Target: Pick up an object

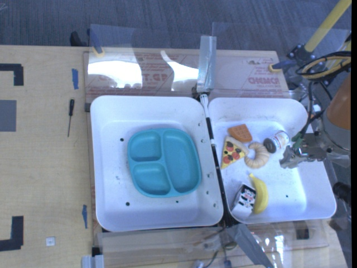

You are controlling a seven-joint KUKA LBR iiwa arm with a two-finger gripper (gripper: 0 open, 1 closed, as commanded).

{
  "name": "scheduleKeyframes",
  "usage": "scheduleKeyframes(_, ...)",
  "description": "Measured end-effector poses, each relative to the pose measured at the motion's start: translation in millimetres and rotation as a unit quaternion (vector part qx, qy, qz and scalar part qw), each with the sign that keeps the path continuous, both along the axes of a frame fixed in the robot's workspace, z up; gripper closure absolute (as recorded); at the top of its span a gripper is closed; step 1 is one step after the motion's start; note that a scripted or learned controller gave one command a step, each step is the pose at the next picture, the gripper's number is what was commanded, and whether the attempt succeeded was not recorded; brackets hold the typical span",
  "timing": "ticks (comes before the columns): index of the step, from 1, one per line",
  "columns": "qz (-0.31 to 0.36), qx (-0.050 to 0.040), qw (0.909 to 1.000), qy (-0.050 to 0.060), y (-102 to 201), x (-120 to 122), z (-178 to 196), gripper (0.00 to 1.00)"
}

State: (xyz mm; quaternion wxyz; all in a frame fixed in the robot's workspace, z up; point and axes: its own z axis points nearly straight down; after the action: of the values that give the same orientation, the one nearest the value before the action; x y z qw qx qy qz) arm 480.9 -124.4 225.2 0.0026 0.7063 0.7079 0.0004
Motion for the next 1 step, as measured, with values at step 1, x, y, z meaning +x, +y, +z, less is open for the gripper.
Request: scheduleKeyframes(1, 0.001, -0.0008, 1.0000, -0.001, 0.3, 1.2, 9.8, 1.00)
